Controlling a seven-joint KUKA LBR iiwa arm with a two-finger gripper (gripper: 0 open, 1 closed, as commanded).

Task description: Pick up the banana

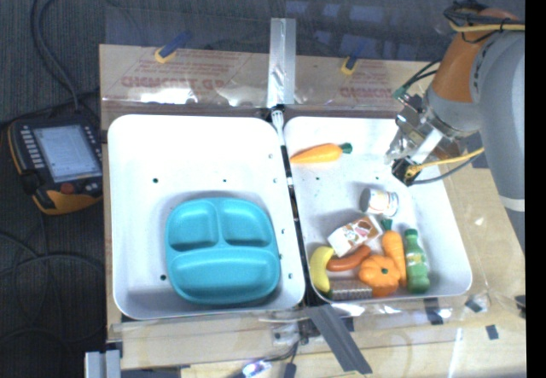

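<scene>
The banana (320, 269) is yellow and curved, lying at the front left of the right bin (341, 189) against the divider, partly under a red sausage and a small carton. My gripper (403, 156) hangs over the right bin's back right corner, far behind and to the right of the banana. Nothing shows between its fingers.
A carrot (318, 154) lies at the right bin's back left. Packed near the banana are a carton (354, 235), a red sausage (349, 262), an orange fruit (381, 273), a green bottle (415, 260) and a small can (380, 200). A blue divided plate (223, 249) sits in the left bin.
</scene>
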